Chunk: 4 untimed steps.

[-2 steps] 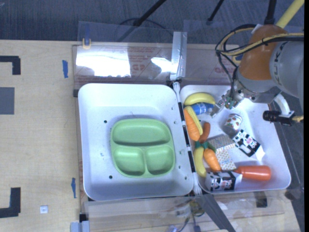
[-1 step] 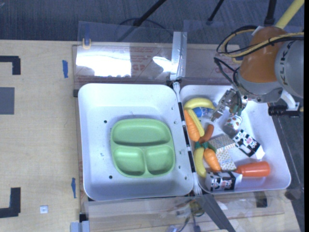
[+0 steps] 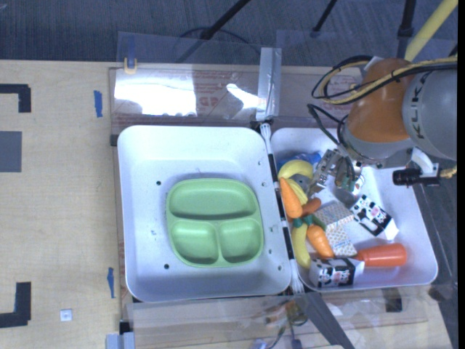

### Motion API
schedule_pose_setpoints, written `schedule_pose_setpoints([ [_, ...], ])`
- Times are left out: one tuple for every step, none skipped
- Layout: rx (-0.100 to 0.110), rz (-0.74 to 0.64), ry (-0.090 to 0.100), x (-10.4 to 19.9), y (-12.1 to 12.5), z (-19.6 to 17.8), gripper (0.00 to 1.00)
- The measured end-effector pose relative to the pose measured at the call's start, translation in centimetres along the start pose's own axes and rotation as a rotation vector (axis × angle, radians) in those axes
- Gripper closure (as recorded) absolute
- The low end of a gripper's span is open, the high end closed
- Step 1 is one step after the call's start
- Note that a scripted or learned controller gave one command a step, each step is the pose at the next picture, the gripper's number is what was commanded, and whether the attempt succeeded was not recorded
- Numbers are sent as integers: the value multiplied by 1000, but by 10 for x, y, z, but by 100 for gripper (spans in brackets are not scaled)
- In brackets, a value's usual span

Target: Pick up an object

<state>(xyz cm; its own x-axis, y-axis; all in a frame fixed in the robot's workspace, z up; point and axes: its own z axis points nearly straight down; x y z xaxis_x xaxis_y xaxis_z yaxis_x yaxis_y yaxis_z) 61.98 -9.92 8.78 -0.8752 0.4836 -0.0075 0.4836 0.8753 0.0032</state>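
Right bin, near edge first: a black-and-white carton at 7 o'clock, with an orange bottle on its side just beside it at 5 o'clock. A little farther in, a small carrot lies against a yellow banana along the 9 o'clock wall. A patterned packet sits mid-bin, touching the carrot. A second black-and-white carton is at 3 o'clock of the packet. Farther still are a longer carrot and a second banana at the bin's 10 o'clock, with something blue behind them, too small to name.

The gripper hangs over the far half of this bin, just beside the second banana at its 3 o'clock and above the packet's far edge. Can't tell whether it's spread or closed; the metal parts blur together, and nothing is seen held in it.

Left bin bears a green divided tray, well apart from the arm.

Step, as I judge it: approach or descent onto the pile, no grasp yet. Likely targets are the second banana or the longer carrot, the nearest things. The next move calls for dropping straight onto one item, clear of the bin's 9 o'clock wall and the crowded neighbours, then closing and lifting.
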Motion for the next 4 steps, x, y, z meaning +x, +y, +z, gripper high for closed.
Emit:
schedule_pose_setpoints([
  [1, 376, 2, 35, 62, -98, 100],
  [0, 180, 1, 7, 73, -105, 100],
  [4, 569, 5, 12, 74, -97, 100],
  [7, 1144, 2, 0, 33, -97, 100],
])
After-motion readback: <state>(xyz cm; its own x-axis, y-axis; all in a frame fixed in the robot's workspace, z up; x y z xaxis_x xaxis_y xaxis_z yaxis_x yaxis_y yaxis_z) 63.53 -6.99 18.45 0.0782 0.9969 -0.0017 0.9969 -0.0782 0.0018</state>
